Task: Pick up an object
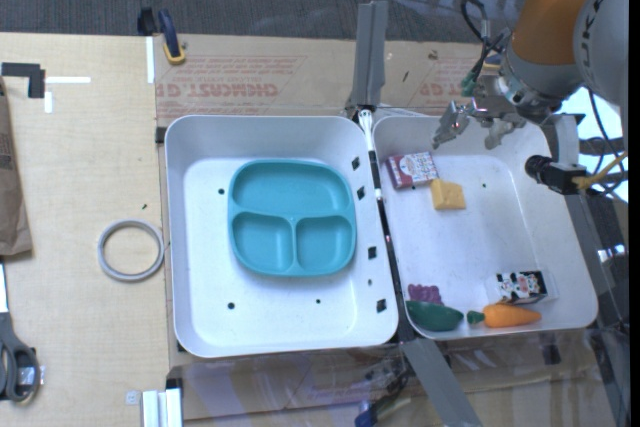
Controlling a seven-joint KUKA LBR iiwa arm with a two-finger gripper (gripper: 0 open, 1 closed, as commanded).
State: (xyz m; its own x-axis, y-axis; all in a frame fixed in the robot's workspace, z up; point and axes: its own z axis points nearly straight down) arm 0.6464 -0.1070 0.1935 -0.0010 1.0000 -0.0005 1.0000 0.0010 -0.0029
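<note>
My gripper hangs over the far edge of the right bin, its two fingers spread apart and open with nothing between them. Below and left of it lie a small maroon packet and a yellow block on the bin floor. In the near corner of the same bin sit a green piece, a purple bunch of grapes, an orange carrot and a small black-and-white carton.
The left bin holds a teal divided plate. A grey ring lies on the bench to the left. A grey post stands between the bins at the back. Cables hang by the arm at right.
</note>
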